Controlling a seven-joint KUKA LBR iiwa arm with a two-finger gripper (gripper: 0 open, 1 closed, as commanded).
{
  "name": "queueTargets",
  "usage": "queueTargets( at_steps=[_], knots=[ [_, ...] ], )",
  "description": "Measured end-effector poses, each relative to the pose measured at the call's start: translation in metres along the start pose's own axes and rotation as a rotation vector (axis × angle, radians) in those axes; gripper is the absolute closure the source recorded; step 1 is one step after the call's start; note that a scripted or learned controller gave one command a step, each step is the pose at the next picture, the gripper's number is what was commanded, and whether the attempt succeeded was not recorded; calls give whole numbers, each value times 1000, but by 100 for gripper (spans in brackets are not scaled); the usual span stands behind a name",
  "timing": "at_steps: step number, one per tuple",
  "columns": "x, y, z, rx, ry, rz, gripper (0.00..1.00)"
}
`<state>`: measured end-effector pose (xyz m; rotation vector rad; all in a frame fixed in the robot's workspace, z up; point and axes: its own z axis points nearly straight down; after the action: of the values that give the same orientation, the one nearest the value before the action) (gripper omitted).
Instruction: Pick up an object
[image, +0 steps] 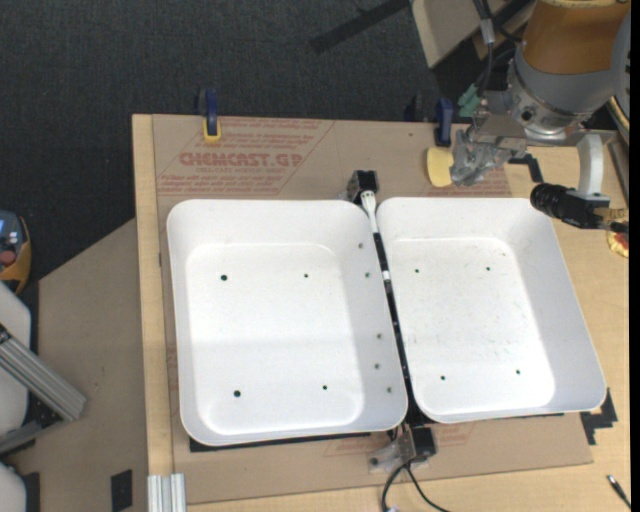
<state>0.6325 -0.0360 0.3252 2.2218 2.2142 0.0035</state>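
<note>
you have the arm entering at the upper right of the frame, its orange band at the top edge and the grey wrist below it. the gripper hangs beyond the far rim of the right bin, over the bare bench board rather than over either bin. just beside it, toward the left of the frame, sits a small pale yellow object on the board, touching or nearly touching the metal of the gripper; you cannot tell from this slant whether it lies between the jaws or merely next to them, so whether the claw is wide, narrow or gripping stays unresolved. the left bin occupies the centre left of the frame, with a few dark dots on its white floor; the right bin shows the same dots plus a faint speckling. a black strip runs down the seam between the two bins (it ends in a small black block at the far end). the board carries red printed lettering at upper centre. a blue and yellow clamp grips the far edge at upper left, and a black cylindrical part juts in at the right of the frame, beside the right bin's far corner.
</note>
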Motion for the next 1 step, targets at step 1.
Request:
queueTargets(
  at_steps=[1],
  knots=[
    [43,28,79,8,3,-6,100]
  ],
)
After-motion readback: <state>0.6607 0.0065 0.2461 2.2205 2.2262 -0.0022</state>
